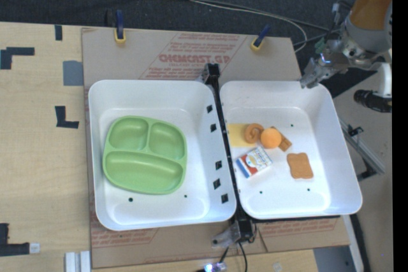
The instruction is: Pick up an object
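Camera view shows the claw (310, 78) just above the far corner of the right bin (338, 137), over its rim and apart from everything inside; I cannot tell its state. Within that bin an orange ball (271, 137) sits touching a brown pastry roll (254, 132), which lies on a yellow card (237, 135). A small red, white and blue packet (254, 161) lies just beside them, and a toast-coloured biscuit (299, 165) rests near. The left bin (102, 99) holds a green divided plate (145, 155) on the worktop (38, 137).
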Robot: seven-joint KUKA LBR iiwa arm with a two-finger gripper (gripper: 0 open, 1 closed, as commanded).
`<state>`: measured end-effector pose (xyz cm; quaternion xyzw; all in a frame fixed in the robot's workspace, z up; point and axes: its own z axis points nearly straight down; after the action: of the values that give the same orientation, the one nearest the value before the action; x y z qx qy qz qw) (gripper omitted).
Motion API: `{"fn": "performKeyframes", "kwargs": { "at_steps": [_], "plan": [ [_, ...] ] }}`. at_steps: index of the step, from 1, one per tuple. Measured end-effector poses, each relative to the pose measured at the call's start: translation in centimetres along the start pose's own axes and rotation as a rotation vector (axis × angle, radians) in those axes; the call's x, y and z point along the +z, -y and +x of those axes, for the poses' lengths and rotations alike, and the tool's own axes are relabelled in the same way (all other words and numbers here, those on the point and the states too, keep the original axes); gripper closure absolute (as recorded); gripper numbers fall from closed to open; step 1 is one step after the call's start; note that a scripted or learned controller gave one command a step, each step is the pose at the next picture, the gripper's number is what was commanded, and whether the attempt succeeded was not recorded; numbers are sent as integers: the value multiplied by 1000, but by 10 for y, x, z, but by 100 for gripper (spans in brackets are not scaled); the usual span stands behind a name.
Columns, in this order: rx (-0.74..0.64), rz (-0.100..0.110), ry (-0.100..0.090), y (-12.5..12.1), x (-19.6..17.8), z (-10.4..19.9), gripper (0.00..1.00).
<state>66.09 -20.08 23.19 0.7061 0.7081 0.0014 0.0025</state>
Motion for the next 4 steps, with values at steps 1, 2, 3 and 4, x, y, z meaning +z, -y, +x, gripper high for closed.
{"fn": "performKeyframes", "kwargs": {
  "at_steps": [1, 2, 3, 4],
  "plan": [
    [1, 3, -2, -1, -22, 1, 100],
    [-3, 7, -3, 11, -27, 54, 100],
    [-2, 9, -2, 25, -11, 105, 100],
    [-3, 8, -3, 39, -12, 155, 100]
  ]
}}
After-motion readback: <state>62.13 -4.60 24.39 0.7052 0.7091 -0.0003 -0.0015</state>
